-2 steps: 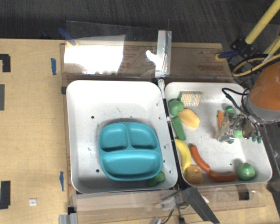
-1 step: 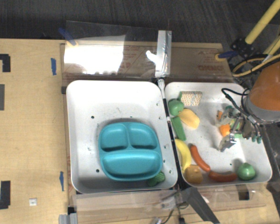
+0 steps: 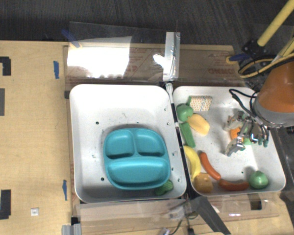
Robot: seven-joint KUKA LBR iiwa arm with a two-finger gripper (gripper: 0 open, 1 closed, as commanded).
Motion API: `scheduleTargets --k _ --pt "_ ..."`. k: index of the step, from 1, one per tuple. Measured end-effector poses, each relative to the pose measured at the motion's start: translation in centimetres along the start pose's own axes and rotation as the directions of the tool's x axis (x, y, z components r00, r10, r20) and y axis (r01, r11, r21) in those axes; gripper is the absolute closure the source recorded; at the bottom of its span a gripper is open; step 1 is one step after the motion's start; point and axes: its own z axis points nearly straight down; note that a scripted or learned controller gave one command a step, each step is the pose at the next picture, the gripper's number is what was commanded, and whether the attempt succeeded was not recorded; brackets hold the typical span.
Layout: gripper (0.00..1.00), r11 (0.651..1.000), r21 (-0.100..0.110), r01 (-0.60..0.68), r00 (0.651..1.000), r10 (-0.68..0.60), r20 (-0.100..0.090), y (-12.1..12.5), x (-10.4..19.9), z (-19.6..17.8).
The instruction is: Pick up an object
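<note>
Claw (image 3: 233, 147) is hanging low in the right bin (image 3: 277, 153), roughly mid-bin toward its far right side, with a mess of cables and metal bits above it. Honestly can't tell if it's released or clenched, too much clutter and blur, and I can't see anything sitting in it

The relation that matters: every toy food lies to the left of or below the claw. Nearest looks like the orange-red sausage (image 3: 209, 165), down-left of it, long axis running diagonal from upper left to lower right. A second reddish sausage (image 3: 233, 184) lies almost flat along the bottom wall, with a green round fruit (image 3: 258, 179) just beside its right end. Along the left wall there's a yellow banana (image 3: 191, 161), a brownish potato-ish lump (image 3: 203, 182), a green cucumber-like piece (image 3: 187, 133), a yellow lemon-shaped one (image 3: 199, 124) and a textured beige block (image 3: 201, 103)

All of it looks like smooth glossy plastic. Left bin (image 3: 88, 106) holds a teal divided plate (image 3: 135, 156), matte, rounded corners, with something green (image 3: 163, 187) peeking out by its lower right edge
</note>
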Motion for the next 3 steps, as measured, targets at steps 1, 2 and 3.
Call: scheduleTargets --k 1,2,3 --pt "1.00 1.000 0.002 0.002 1.000 -0.002 0.016 0.1 -0.4 -1.4" --pt "1.00 1.000 -0.004 0.027 1.000 -0.027 0.008 8.1 0.1 -13.8" --pt "1.00 0.995 -0.001 0.103 0.995 -0.103 -0.002 6.9 -0.5 -0.8"
